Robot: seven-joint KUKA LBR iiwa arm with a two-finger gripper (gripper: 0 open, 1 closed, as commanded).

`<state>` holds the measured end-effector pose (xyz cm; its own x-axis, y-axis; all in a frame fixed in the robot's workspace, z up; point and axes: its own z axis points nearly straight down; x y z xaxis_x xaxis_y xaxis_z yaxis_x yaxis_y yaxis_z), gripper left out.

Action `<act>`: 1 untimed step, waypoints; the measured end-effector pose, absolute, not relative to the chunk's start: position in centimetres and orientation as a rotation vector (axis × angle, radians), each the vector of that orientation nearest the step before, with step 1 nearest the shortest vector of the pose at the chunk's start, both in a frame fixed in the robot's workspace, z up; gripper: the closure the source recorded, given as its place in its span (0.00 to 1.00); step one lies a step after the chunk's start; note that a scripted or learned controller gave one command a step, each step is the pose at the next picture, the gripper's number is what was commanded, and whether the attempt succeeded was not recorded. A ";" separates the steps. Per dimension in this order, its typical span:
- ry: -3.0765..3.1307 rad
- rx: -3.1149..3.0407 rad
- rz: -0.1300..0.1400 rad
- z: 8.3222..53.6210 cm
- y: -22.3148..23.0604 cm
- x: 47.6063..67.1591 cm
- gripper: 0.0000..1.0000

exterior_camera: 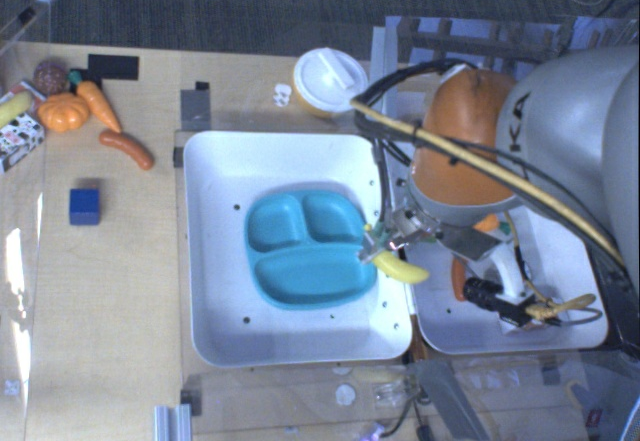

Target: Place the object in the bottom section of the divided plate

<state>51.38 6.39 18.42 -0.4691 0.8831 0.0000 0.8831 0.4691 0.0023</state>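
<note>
A blue divided plate (pixel 305 249) lies in the left white bin (pixel 230 329). Its two small sections are at the top and its one wide section (pixel 310 281) is at the bottom. My gripper (pixel 383 245) hangs at the plate's right edge, above the wall between the two bins. It is shut on a yellow banana (pixel 402 270), which sticks out to the lower right of the fingers. The banana's left end is level with the right rim of the wide section. The arm hides much of the right bin.
The right bin (pixel 560 334) holds an orange piece (pixel 487 224) and a red piece (pixel 458 279), both partly hidden by the arm. A white lid (pixel 330 79) sits behind the bins. On the bench at left are a pumpkin (pixel 63 113), a carrot (pixel 98 104), a sausage (pixel 127 148) and a blue cube (pixel 85 206).
</note>
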 end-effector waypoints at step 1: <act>2.691 1.619 0.003 18.4 6.3 51.4 0.00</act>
<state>51.39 6.34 18.43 -0.4686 0.8834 -0.0003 0.8834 0.4686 0.0027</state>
